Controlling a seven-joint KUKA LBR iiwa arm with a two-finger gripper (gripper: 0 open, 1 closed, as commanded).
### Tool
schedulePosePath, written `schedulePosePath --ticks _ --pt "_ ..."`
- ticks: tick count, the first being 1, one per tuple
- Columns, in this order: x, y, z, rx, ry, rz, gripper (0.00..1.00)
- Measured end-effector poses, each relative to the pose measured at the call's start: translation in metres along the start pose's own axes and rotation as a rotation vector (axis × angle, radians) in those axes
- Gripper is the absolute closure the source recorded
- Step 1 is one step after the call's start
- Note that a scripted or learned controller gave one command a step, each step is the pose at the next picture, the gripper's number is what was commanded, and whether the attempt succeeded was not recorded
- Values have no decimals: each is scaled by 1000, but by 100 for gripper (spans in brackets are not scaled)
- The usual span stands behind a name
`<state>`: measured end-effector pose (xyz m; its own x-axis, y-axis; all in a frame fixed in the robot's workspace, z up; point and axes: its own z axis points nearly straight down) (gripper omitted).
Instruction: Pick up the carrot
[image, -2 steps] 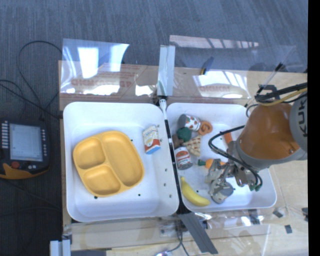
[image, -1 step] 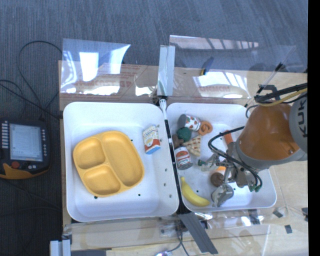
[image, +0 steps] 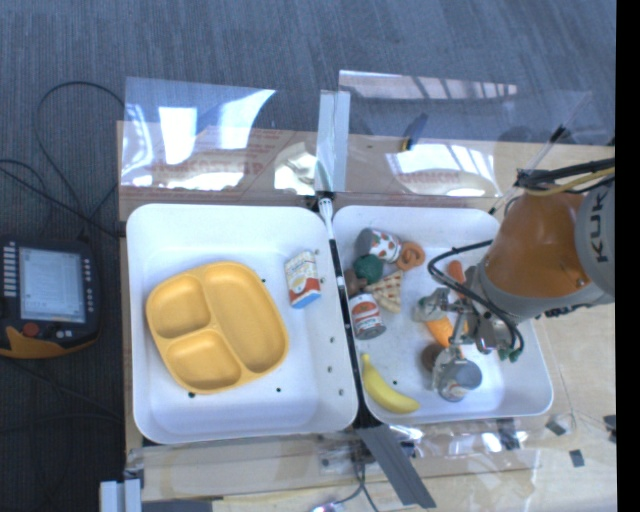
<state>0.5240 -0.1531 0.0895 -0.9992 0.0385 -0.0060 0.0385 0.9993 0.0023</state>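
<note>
Seen from above at a slant, a desk (image: 585, 340) carries two shallow white bins side by side, and the right bin (image: 535, 400) serves as the landmark here. Inside it, close to its right wall, lies the carrot (image: 440, 328), of which an orange wedge shows just under the robot's wrist; another small orange patch peeks out a little above it, and it is unclear whether both belong to the same piece. The claw (image: 462, 345) hangs directly over this spot, reaching in from the bin's right side on a grey arm (image: 540, 255) with a broad orange band. Cables and metal parts crowd the view, so whether the claw is spread or pinched together cannot be told, and nothing can be seen held in it. Towards the bin's left wall sit a small can (image: 366, 316), a waffle-patterned wedge (image: 388, 292) and a dark green item (image: 367, 268); a banana (image: 386, 388) lies near the bin's front edge. The left bin (image: 160, 410) holds a yellow divided plate (image: 215, 325). The carrot is probably a light, stiff, smooth toy that may slip or roll, so a hold across its thicker middle looks safest.
</note>
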Motion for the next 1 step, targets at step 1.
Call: schedulePosePath --ticks 1 --pt "-4 0 -13 4 -15 -1 100"
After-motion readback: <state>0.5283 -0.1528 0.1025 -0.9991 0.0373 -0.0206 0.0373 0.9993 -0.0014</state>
